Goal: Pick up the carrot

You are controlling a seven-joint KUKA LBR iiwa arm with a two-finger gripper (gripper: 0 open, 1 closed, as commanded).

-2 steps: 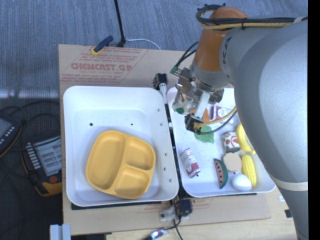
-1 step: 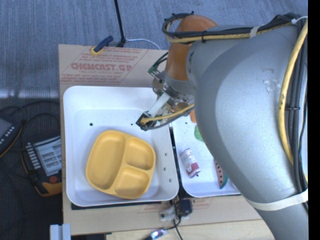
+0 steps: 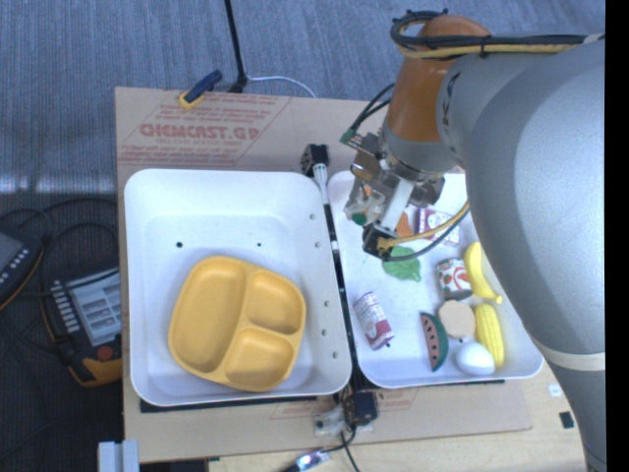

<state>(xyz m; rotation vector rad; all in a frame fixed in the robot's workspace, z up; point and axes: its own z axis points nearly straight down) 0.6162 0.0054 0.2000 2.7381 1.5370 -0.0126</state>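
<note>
The carrot point(image 3: 404, 226) lies in the right bin point(image 3: 413, 370), near its upper middle. Only a short orange stretch of it shows, with its green leafy top point(image 3: 401, 265) spread just below. My gripper point(image 3: 373, 205) hangs low over the upper left part of that bin, directly beside and partly over the carrot. The wrist hides most of the carrot's body. Whether anything is gripped is hidden.
A yellow divided plate point(image 3: 239, 321) sits in the left bin point(image 3: 147, 214). The right bin also holds a small can point(image 3: 371, 319), a watermelon slice point(image 3: 432, 340), a round biscuit point(image 3: 456, 319), corn point(image 3: 489, 334), a banana point(image 3: 479, 268), a white egg point(image 3: 476, 359) and a red-labelled tin point(image 3: 452, 277).
</note>
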